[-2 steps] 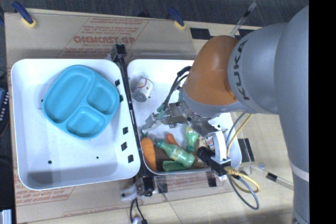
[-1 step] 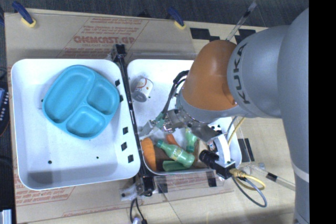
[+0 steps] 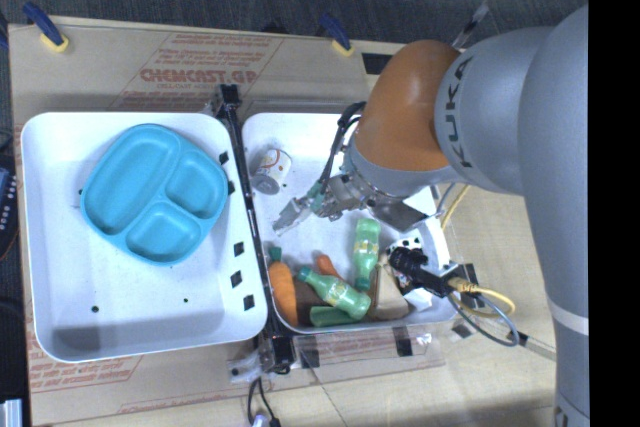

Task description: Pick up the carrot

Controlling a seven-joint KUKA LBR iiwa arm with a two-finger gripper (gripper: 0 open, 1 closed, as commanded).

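The carrot point(image 3: 283, 291) is orange and lies at the front left corner of the right bin point(image 3: 300, 130), against the divider wall. Green bottles point(image 3: 338, 295) lie beside it on its right. My gripper point(image 3: 300, 210) hangs over the middle of the right bin, pointing left, about a hand's width behind the carrot and apart from it. The arm's orange band and grey wrist hide much of the bin's right half.
A second green bottle point(image 3: 366, 247) and a small orange piece point(image 3: 325, 265) lie near the carrot. A small round can point(image 3: 268, 170) sits at the back left of the right bin. The left bin point(image 3: 50, 245) bears a blue divided plate point(image 3: 155, 193).
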